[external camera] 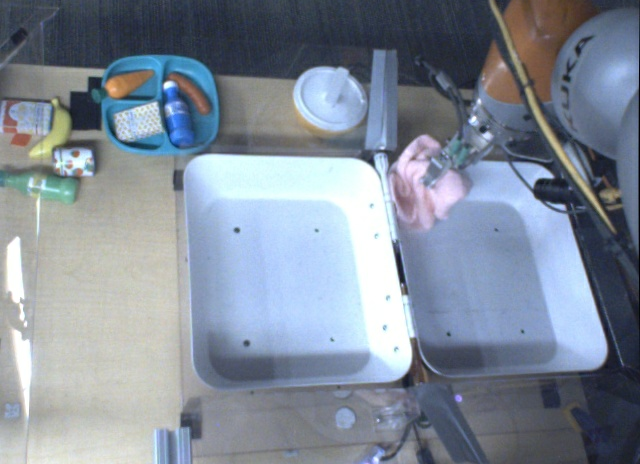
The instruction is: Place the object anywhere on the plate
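A crumpled pink cloth (418, 195) hangs at the far left corner of the right bin (520, 292), overlapping the divider between the bins. My gripper (444, 164) comes in from the upper right and is shut on the cloth, with its fingertips sunk into the upper right folds. The blue divided plate (205, 117) sits on the bench beyond the left bin's far left corner, well to the left of the gripper. It carries a carrot (130, 83), a blue bottle (178, 114), a sausage (195, 95) and a pale patterned piece (137, 122).
The left bin (285, 272) lies between the gripper and the plate. A white lidded bowl (330, 100) stands behind the bins near a grey post (379, 102). A banana (55, 130), a small can (74, 161), a green bottle (40, 186) and a carton (22, 117) lie at the bench's far left.
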Action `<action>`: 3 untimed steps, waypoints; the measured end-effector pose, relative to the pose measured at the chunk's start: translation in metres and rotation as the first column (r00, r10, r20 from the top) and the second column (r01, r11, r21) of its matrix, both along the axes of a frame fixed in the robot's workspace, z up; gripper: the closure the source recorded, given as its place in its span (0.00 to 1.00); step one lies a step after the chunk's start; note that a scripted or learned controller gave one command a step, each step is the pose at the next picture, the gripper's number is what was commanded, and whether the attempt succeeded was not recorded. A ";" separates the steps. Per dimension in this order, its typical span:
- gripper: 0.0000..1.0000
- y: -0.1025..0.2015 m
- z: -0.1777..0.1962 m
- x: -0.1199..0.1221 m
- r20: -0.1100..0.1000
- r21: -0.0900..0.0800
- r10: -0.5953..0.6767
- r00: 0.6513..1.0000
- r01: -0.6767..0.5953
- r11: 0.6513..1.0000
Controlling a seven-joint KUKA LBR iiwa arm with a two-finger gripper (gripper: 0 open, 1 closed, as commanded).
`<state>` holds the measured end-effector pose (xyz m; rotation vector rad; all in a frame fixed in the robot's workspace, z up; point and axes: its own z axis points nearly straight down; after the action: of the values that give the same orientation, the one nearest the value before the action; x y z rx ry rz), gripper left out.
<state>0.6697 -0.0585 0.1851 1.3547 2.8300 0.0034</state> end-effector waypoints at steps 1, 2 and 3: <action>1.00 0.002 0.041 0.002 0.002 0.000 0.005 1.000 -0.005 1.000; 1.00 0.039 0.038 -0.025 0.000 -0.001 0.395 0.918 -0.395 0.918; 1.00 0.078 0.041 -0.040 0.000 -0.002 0.721 0.693 -0.721 0.693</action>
<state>0.6294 0.0196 0.2265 0.1368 3.1337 0.0033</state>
